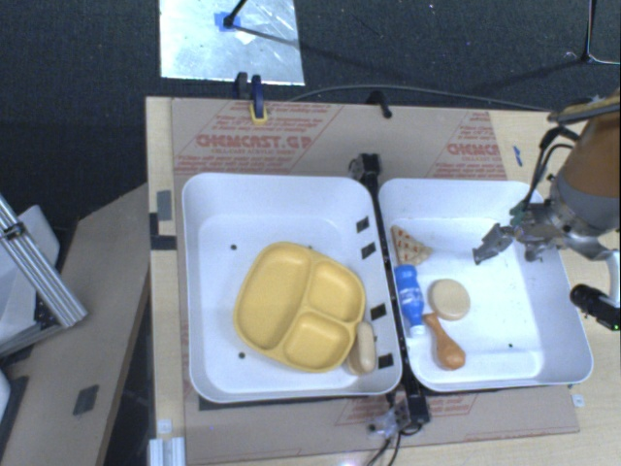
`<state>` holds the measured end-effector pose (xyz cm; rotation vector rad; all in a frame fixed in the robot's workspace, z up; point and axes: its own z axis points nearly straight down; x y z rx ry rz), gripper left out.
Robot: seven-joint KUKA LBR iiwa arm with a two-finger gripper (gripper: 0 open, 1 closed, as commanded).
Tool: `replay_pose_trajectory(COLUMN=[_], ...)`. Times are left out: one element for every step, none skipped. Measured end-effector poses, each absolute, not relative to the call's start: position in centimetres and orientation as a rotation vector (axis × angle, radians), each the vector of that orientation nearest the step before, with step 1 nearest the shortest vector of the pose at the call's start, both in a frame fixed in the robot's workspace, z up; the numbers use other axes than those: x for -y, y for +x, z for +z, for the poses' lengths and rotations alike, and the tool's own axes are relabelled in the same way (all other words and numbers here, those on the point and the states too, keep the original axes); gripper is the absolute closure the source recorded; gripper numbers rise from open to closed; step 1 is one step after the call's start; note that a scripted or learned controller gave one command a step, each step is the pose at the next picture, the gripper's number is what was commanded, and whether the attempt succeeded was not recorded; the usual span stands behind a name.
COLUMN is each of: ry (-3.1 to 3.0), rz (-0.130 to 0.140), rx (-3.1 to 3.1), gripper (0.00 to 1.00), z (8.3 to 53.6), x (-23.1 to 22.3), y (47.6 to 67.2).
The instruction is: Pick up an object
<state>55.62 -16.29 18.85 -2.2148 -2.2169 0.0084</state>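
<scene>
My gripper (511,247) hangs over the right side of the right bin (558,348), its two dark fingers spread open with nothing between them. To its left in that bin lie a tan waffle-patterned wedge (411,247), a blue bottle (408,297), a round beige disc (450,299) and an orange-brown drumstick-shaped piece (444,343). The disc is the nearest of these, lower left of the fingertips and apart from them.
The left bin (218,260) holds a yellow divided plate (299,306), with a beige bread-like piece (364,348) at the plate's lower right corner. A black divider with clips (383,260) runs between the bins. The arm's orange band (594,158) is at the right edge.
</scene>
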Motion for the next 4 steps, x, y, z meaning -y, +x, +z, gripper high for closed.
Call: replay_pose_trajectory(ry=[-2.219, -2.219, -2.218, -2.222], rz=[-0.001, 0.002, 0.001, -0.007], rx=[2.226, 2.222, 2.222, 2.225], gripper=[0.0, 0.0, 0.0, 0.0], z=[19.4, 14.8, 10.5, 8.9], x=[16.3, 17.0, 16.5, 16.6], y=[55.9, 55.4, 54.9, 55.3])
